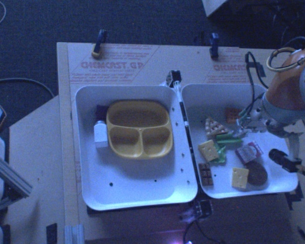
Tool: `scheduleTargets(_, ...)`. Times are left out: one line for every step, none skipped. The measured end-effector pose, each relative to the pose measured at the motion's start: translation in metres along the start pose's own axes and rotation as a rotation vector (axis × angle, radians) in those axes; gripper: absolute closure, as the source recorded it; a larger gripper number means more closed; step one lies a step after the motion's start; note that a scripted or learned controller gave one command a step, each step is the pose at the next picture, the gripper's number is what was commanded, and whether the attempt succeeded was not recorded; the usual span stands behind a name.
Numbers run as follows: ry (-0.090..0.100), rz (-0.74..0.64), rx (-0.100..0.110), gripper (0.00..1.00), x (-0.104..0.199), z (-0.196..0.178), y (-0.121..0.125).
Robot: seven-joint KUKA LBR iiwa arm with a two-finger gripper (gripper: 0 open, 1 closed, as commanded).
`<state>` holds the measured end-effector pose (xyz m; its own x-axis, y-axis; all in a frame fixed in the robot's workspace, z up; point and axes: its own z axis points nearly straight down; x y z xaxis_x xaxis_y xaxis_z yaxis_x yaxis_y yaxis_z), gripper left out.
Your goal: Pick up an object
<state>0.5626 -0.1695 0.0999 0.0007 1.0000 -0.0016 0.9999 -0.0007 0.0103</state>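
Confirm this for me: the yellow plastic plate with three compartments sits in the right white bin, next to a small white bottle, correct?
Not quite. The camera view shows the yellow plastic plate with three compartments in the left white bin, not the right one. The small white bottle does stand next to it, against its left edge.

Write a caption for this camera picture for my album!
Robot gripper hovers over toy food in the right bin; a yellow tray sits in the left bin.
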Motion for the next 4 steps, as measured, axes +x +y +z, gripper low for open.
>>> scheduleTargets(-0.001,-0.001,0.004,1.00,-0.002,-0.043,0.004)
scheduleTargets(-0.002,0.000,0.003,1.00,-0.011,-0.091,0.002)
scheduleTargets(-0.001,-0.001,0.003,1.00,-0.011,-0.128,0.004)
scheduleTargets(0.002,-0.007,0.005,1.00,0.039,-0.124,0.044)
